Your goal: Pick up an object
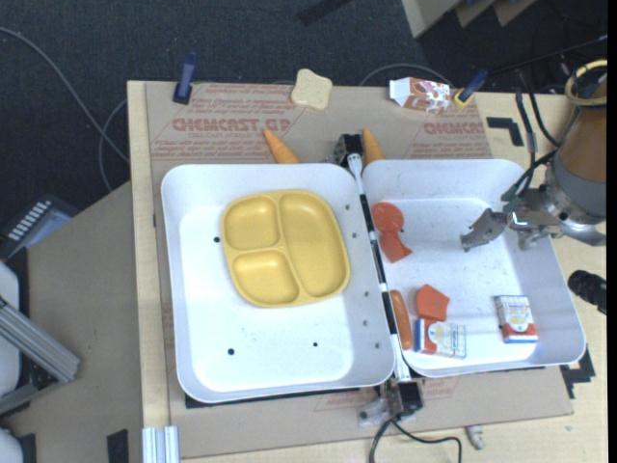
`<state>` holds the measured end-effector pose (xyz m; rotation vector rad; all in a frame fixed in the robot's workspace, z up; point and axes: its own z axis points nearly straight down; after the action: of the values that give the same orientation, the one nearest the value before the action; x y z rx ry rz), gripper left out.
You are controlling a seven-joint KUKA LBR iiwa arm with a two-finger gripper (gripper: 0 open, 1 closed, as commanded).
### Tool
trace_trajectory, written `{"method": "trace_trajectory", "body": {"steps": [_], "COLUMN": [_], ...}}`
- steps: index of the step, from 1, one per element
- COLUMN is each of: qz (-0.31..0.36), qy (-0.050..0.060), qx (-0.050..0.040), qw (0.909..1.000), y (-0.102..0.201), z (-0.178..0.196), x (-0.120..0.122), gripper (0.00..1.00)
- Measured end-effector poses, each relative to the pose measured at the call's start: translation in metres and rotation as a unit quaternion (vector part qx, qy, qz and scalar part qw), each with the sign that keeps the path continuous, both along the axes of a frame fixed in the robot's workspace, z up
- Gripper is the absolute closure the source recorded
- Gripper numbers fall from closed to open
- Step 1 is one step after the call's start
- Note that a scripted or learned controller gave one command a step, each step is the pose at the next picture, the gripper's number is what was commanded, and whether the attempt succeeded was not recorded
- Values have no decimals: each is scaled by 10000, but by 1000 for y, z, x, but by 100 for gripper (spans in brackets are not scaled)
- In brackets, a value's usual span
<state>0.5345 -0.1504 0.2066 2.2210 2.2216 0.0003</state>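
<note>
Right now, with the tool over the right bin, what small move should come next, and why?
Probably shift the tool toward the small carton near the bin's front right corner, then descend: the tool hangs over bare floor, and that carton lies apart from the other pieces.

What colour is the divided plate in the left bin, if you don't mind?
Yellow; the divided plate shows plainly in the camera view.

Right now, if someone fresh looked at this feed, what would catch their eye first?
Probably the yellow divided plate, sitting alone in the left bin. Next, the cluster in the right bin: a red-orange piece near the divider, an orange block, a hot dog along the left wall, and two small cartons. The gripper hangs over that bin's upper middle, with nothing visibly between its fingers.
</note>
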Motion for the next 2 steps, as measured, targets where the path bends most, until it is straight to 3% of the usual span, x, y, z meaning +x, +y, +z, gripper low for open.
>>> {"method": "trace_trajectory", "body": {"steps": [1, 2], "qz": [4, -6], "qy": [18, 4], "qx": [8, -3], "qw": [10000, 10000], "y": [59, 58], "z": [-87, -122], "x": [1, -25], "gripper": [0, 0]}}
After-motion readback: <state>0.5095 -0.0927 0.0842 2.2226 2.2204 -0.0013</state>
